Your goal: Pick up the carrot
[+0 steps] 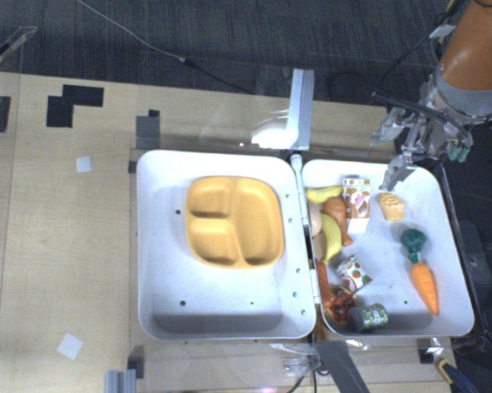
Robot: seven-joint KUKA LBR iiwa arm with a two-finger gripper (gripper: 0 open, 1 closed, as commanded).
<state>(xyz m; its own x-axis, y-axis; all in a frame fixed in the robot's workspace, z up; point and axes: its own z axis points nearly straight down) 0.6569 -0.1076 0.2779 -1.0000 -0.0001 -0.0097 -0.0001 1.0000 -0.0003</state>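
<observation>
The carrot [423, 286] lay near the right bin's [458, 239] right wall, open white floor on its left. The gripper [396, 174] hung above that bin's far edge; whether its jaws were parted, I cannot tell.

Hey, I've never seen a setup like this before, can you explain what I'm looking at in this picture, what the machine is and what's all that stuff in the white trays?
This is one camera fixed above a workbench, looking down at a slant. The grey and orange thing at the top right is a robot arm; its hand hangs over the back of the right bin. I see nothing held in it. Two shallow white bins sit side by side. The left bin holds a yellow divided plate. The right one holds toy food: the carrot it should pick up, with a green piece just above it, bananas, small cartons, a can and a yellowish block.
</observation>
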